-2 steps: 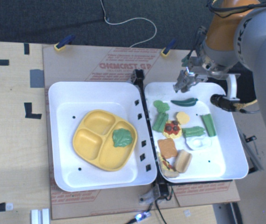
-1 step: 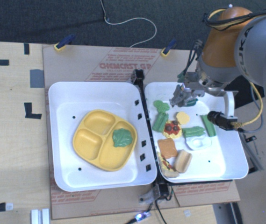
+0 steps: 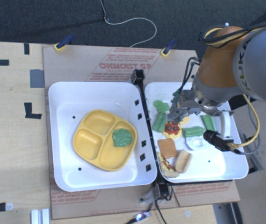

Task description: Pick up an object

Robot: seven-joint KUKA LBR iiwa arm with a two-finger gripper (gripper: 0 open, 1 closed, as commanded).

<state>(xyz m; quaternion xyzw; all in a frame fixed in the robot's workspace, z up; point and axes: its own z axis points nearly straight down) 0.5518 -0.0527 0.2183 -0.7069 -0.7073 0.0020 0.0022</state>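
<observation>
My gripper (image 3: 175, 118) hangs low over the middle of the right bin (image 3: 226, 169), right above a red toy food piece (image 3: 172, 129) on a yellow base. Around it lie green toy pieces (image 3: 160, 115), a light green piece (image 3: 193, 131), a brown toast-like slice (image 3: 167, 148) and a bread roll (image 3: 183, 161). In the left bin (image 3: 62, 125) a yellow divided plate (image 3: 95, 143) carries a green leafy toy (image 3: 122, 137). Whether anything sits between the fingers is hidden by the wrist.
The arm's grey and orange body (image 3: 226, 64) covers the upper part of the right bin. A black cable and connector (image 3: 219, 141) cross the bin's right side. A black divider (image 3: 144, 120) separates the two bins. Cardboard lies beneath them.
</observation>
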